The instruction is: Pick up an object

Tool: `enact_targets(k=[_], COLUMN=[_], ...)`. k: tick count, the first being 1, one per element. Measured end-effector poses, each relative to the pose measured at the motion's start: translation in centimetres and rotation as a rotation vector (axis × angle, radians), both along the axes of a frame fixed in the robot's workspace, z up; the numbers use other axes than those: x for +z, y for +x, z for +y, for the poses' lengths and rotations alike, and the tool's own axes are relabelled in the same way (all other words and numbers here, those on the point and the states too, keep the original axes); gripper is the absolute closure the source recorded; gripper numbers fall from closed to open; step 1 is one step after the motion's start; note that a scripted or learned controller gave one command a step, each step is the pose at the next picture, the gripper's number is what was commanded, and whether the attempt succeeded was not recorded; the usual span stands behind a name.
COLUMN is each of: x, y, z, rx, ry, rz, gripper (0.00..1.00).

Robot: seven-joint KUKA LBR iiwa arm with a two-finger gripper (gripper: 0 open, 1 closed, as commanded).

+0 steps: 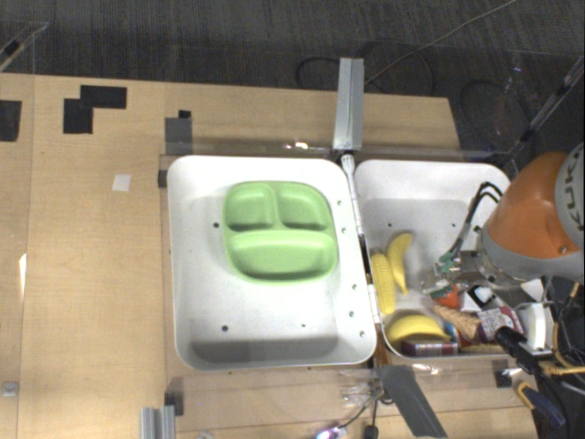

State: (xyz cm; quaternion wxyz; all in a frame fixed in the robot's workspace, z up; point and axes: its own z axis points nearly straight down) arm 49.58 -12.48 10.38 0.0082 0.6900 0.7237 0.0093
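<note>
Gripper point(445, 286) state unclear, low over cluttered right bin point(411, 190); smooth curved banana point(399, 256) beside.

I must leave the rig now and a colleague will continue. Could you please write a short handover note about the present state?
Gripper: low in the right bin, among the objects; whether it holds anything cannot be told from this view.
Things: the green divided tray lies alone in the left bin. The right bin has yellow banana-like pieces near its left wall, a yellow bowl at the front, and mixed small packets under the arm.
Done: the arm has reached the pile.
Left: confirm a grasp and lift one object.
</note>
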Motion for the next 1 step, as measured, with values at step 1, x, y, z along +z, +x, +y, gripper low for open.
enact_targets(k=[1], x=[8.23], y=[8.41], z=[5.25], rx=[0.113], ry=[-0.004], rz=[0.018], gripper=[1.0])
